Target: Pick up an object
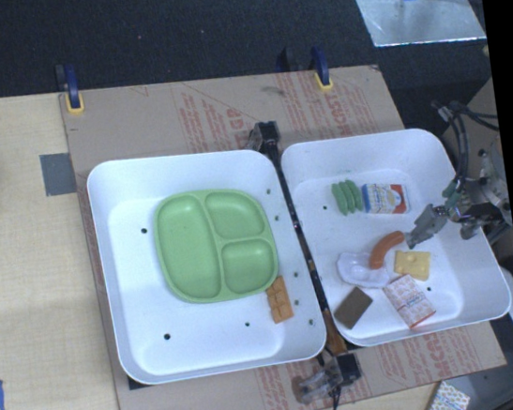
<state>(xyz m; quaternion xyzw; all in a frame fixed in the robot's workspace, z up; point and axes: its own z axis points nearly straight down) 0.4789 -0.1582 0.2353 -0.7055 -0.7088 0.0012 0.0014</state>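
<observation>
Pale wooden desk [34,306] carries a cardboard sheet and two white bins side by side. Nearest in the right bin [484,305] lie a red-and-white packet [409,302] and a brown square [353,306], then a yellow block [413,264], a white plastic piece [360,270] and an orange sausage [386,247]; farther back sit a green ridged item [347,196] and a small carton [384,197]. The left bin [131,359] holds an orange cracker [278,300] near its front and a green divided plate [215,243]. The gripper [449,224] hovers over the right bin's right side, fingers apart and grasping nothing. The approach seems under way; next it likely needs to centre over something like the yellow block, descend and close
</observation>
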